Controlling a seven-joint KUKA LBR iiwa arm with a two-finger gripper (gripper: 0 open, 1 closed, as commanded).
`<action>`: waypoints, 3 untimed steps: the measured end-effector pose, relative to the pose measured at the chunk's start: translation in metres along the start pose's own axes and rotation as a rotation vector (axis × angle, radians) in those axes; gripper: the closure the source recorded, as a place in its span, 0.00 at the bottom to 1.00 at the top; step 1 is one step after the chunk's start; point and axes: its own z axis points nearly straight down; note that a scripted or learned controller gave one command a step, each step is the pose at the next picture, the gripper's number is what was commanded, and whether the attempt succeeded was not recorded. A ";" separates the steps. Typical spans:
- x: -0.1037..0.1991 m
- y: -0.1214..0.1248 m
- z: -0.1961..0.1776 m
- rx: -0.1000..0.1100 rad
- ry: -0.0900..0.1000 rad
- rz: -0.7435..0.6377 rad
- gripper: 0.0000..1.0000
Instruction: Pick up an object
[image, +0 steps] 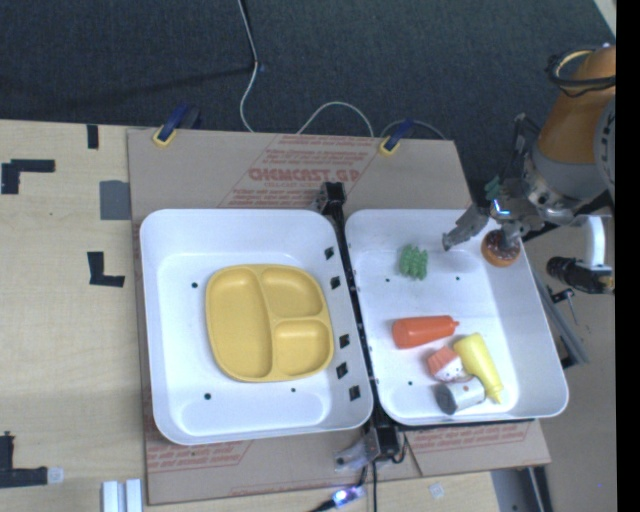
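We find the gripper (487, 228) spread open over the right bin (530, 330), an orange round object (501, 250) just beside one finger. The green piece (413, 262) lies near, nothing between them.

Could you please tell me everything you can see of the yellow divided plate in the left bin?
The yellow divided plastic plate is a rounded square with raised rims and three compartments: one long one down its left side and two smaller ones stacked on its right. It looks smooth, matte and unmarked, with nothing in any compartment. It lies flat and right way up, turned slightly askew, near the middle of the shallow white left bin, resting on the bin floor. Nothing else touches it.
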 end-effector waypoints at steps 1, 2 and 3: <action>0.000 0.003 -0.008 -0.013 -0.003 -0.003 0.00; 0.000 0.001 0.057 -0.007 -0.002 -0.003 0.00; -0.007 0.003 0.105 -0.009 -0.003 -0.003 0.00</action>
